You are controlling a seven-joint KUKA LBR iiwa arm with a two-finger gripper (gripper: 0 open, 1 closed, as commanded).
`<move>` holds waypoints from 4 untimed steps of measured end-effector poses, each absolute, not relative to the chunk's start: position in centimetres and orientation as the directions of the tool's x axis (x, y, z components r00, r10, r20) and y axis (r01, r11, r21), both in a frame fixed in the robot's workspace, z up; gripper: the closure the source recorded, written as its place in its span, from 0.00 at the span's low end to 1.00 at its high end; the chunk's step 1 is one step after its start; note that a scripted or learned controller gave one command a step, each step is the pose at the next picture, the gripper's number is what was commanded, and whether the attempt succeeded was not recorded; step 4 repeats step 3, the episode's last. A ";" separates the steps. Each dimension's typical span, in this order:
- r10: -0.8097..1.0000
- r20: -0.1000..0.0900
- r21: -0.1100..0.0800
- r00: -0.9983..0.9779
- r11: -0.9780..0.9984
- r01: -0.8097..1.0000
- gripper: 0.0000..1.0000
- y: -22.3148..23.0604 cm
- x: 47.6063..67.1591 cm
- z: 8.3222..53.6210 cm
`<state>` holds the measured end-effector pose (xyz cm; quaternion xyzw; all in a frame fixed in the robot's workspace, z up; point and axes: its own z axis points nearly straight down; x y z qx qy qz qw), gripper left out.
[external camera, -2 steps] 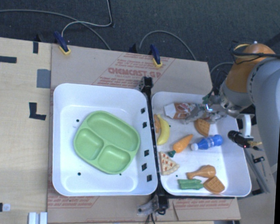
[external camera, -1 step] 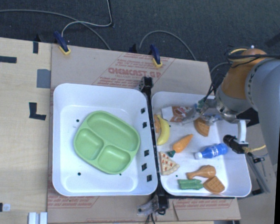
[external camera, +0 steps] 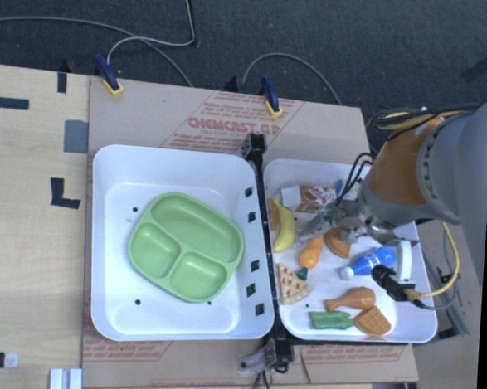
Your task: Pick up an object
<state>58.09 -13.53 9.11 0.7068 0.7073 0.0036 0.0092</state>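
Observation:
The right bin (external camera: 417,330) holds several toy foods. Among them are a yellow banana (external camera: 284,226), an orange carrot (external camera: 310,252), a brown-orange piece (external camera: 337,243), a blue bottle (external camera: 371,262) and a printed packet (external camera: 308,195). My gripper (external camera: 323,225) is low in this bin's upper middle, between the banana and the brown-orange piece, just above the carrot. The grey arm with its orange band (external camera: 399,171) covers the bin's upper right part. Nothing is visibly lifted.
A pizza slice (external camera: 292,283), a drumstick (external camera: 351,299), a green piece (external camera: 330,320) and a waffle-like piece (external camera: 373,322) lie along the right bin's front. The left bin (external camera: 108,222) holds a green divided plate (external camera: 185,246). A black divider (external camera: 262,232) separates the bins.

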 end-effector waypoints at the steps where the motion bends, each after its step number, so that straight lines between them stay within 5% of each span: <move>1: 1.000 -0.009 0.020 0.000 0.000 1.000 0.00 -10.3 54.9 9.1; 2: 1.000 -0.004 0.020 0.000 0.000 1.000 1.00 -10.2 55.1 10.3; 3: 1.000 0.001 0.000 -0.002 0.002 1.000 1.00 -4.2 55.8 18.5; 4: 1.000 0.001 0.000 -0.002 0.002 1.000 1.00 -4.2 55.8 18.5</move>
